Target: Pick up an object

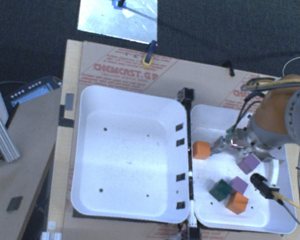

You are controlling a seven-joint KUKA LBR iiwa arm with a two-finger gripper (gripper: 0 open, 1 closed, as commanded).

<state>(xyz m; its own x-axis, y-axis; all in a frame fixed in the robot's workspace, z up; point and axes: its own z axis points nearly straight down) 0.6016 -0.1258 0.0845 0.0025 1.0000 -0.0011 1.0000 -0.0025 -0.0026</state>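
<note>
A: Which object was the likeliest pick?

B: The orange cube [201, 150], I'd judge. It sat in the right bin [203, 214], hard against the divider [188, 150] between the 2 bins, toward the divider's upper half.

A: And the gripper?

B: The gripper [232, 142] hung just to the far side of that cube from the divider, low over the bin floor. Whether it was spread or closed I could not tell; the wrist hid that. Nothing showed as held.

A: What else lay near?

B: 4 more blocks, all further from the divider than the orange cube: a purple block [248, 163], a second purple block [239, 184], a green block [220, 189] and a second orange block [237, 203] nearest the bin's front wall.

A: So how to do it well?

B: Since the cube hugged the divider, the grasp probably needed its closing line running along the divider, not across it, so no finger had to squeeze into that gap. Descend straight, centred, then lift slowly.
</note>
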